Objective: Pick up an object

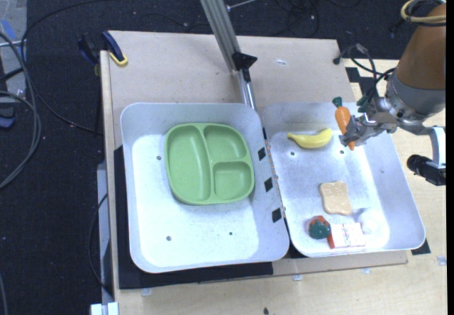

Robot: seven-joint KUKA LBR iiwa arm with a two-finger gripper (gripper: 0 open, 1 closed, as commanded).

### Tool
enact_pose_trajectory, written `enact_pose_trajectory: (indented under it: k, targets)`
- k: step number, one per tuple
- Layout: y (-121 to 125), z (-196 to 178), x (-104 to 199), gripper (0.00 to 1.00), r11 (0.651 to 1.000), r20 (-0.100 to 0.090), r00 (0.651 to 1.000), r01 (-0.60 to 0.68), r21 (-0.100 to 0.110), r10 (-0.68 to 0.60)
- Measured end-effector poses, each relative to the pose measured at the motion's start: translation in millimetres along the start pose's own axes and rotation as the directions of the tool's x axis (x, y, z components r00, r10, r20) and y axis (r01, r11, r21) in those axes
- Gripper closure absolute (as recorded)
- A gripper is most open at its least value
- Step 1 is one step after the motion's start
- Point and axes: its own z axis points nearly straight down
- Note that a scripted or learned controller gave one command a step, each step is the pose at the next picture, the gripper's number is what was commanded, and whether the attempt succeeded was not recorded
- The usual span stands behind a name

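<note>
Inspector: The bench (184, 65) carries two white bins. The left bin (142, 235) holds a green divided plate (210, 163) in its far half, with open floor along the near edge.

Clerk: And the right bin (397, 200)?

Inspector: A banana (311, 138) near its far edge, toast (335, 197) mid-floor, a red-and-green item (318, 227) and a small box (347, 235) by the near edge. The gripper (352, 137) stands at the far right corner, clamped on a carrot (342, 119) held upright. The middle floor lies open.
</note>
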Motion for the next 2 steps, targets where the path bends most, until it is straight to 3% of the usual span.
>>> enact_pose_trajectory:
  k: [2]
  targets:
    - [-4, 13, 110, 1.0, 1.0, 0.0, 1.0, -0.001, 0.003, 0.001]
